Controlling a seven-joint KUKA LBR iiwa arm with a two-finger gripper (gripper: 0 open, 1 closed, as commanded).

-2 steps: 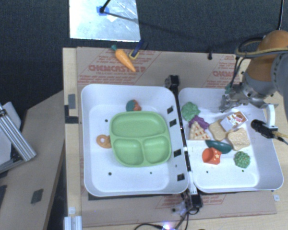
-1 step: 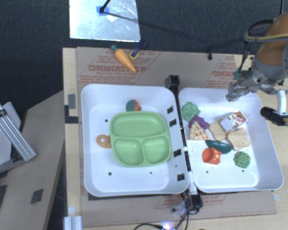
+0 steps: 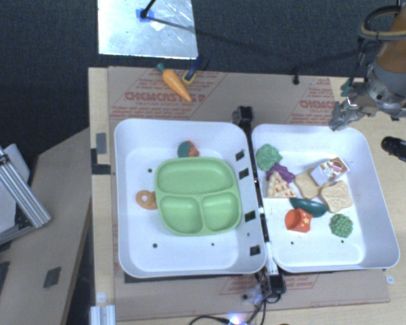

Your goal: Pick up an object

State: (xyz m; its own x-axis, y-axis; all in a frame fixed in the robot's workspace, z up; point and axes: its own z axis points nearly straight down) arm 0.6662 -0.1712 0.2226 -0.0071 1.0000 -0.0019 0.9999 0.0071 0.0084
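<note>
Camera view, hand (image 3: pixel 341 117) above right bin's (image 3: pixel 375 181) far rim, holding nothing

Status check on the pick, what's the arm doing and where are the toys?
Gripper over right bin's top edge, nothing between its fingers. Toy food clustered mid-bin: bread slice, red pepper, broccoli. Nothing blocking the way down.

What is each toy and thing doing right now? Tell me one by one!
Claw: hanging over the right bin's back edge, holding nothing that shows.
Green tray: flat in the left bin, nothing in its sections.
Pretzel: lying beside the green tray.
Carrot: lying outside the bins.
Toy food pile: bunched in the right bin.
</note>
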